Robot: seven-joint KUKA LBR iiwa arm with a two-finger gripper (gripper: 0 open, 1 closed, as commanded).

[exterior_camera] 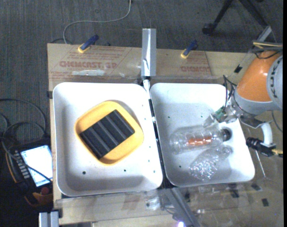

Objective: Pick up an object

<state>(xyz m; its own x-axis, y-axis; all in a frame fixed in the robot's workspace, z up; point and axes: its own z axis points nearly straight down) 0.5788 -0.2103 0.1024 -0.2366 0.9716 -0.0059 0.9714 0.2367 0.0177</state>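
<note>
Plywood surface (110, 65) with faded red lettering carries two shallow white plastic bins side by side, with a grey metal post (148, 51) standing at the far edge between them. The left bin (67, 98) holds a yellow rounded-square tray with a black ribbed insert (108, 132), lying tilted near the bin's middle. The right bin (181, 96) holds the clear items. The grey arm with its orange band (257, 82) reaches in from the right, over the right bin's far-right corner. A clear plastic bottle with an orange-red patch inside (197, 139) lies on its side across the middle of the right bin, its dark end pointing right. Just near of it, toward the bin's near-right part, sits a crumpled piece of clear plastic (205, 164). The pincer (221, 114) hangs at the arm's tip, just beside the bottle's right end; whether it is open or closed cannot be told, and contact with the bottle is unclear. Two blue-and-yellow clamps (87, 43) grip the surface's far edge.
</note>
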